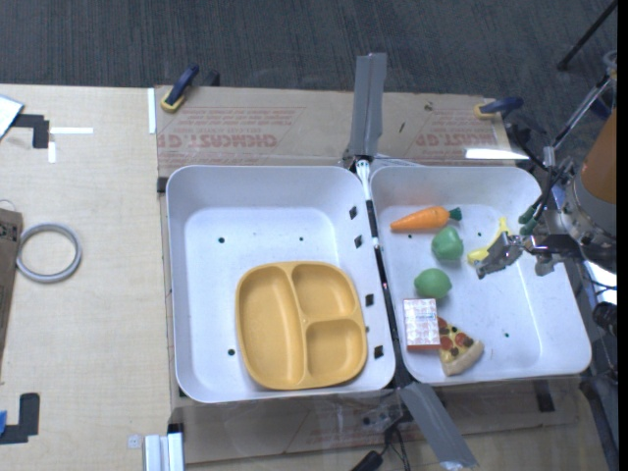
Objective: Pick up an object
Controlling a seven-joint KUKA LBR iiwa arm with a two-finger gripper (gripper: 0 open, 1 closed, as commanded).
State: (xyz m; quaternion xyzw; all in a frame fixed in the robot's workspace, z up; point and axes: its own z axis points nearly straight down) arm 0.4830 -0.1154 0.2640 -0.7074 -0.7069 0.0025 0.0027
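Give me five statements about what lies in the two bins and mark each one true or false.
1. The yellow divided plate lies in the left bin. True.
2. The toy carrot lies in the left bin. False: it lies in the right bin, near its far edge.
3. The pizza slice toy lies right next to the small red-and-white box. True.
4. Three green round toys lie in the right bin. False: there are two, one behind the other.
5. The gripper hangs over the left bin. False: it is over the right bin, by a small yellow object.
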